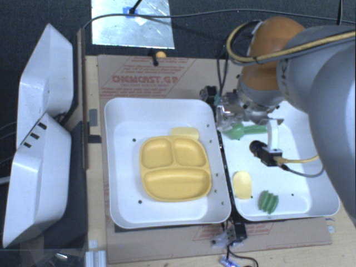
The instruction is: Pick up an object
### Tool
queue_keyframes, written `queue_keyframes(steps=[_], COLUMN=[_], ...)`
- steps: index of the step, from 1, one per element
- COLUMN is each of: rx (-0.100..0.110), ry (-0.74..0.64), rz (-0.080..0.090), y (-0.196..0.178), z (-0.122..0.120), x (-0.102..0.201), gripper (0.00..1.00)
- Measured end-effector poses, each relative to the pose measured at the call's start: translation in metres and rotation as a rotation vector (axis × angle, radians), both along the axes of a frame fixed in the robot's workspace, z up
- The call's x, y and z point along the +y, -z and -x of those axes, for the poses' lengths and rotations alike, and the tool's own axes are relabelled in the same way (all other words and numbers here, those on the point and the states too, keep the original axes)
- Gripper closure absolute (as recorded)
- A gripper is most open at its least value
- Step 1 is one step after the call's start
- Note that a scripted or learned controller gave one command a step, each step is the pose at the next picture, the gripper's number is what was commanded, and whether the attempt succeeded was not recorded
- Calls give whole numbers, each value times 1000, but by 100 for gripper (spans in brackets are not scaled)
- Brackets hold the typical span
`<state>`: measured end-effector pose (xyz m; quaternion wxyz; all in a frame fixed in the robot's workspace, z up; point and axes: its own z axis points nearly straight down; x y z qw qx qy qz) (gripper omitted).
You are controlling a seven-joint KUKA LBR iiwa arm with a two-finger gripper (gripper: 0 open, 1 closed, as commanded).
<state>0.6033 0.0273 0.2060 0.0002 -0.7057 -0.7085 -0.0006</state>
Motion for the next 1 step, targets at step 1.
queue_keyframes(steps=[1], rx=[-2], ry=[-1], rz=[0], y=[-14], z=[-28], x=[53], gripper=[100])
